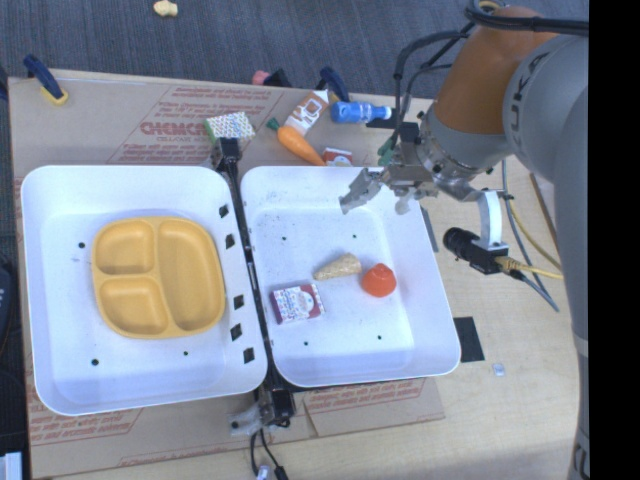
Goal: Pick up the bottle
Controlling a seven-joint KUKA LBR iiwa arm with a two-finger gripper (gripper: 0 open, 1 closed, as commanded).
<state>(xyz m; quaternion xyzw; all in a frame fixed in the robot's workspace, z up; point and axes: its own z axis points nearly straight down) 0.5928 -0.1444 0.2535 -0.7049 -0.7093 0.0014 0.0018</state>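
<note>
You see the grey arm (540,98), with its orange band, reaching in from the right, and its hand (385,193) hanging over the far right corner of the right bin (430,318). Its two fingers (357,194) are spread apart with nothing between them, so the hand is released.

The bottle (304,114) you are after lies outside the bins, on the cardboard sheet (170,128) just beyond the right bin's far edge. It is white with an orange label and lies tilted; the label's writing is too small to read. Just beside it lies a carrot (299,145), and a little to the right a blue bottle (358,113) lies on its side. A small green-and-white patterned box (230,126) sits near the far end of the seam between the bins.

Red print on the cardboard reads roughly "CHEMC…", the rest being unclear.

In the right bin you find a red-and-white packet (297,303), a tan wedge-shaped piece (338,266) and a small red-orange tomato-like item (379,281), the last two close together. The left bin (40,268) holds a yellow divided plate (158,276) with three compartments. Blue clamps (45,78) grip the worktop's far edge.
</note>
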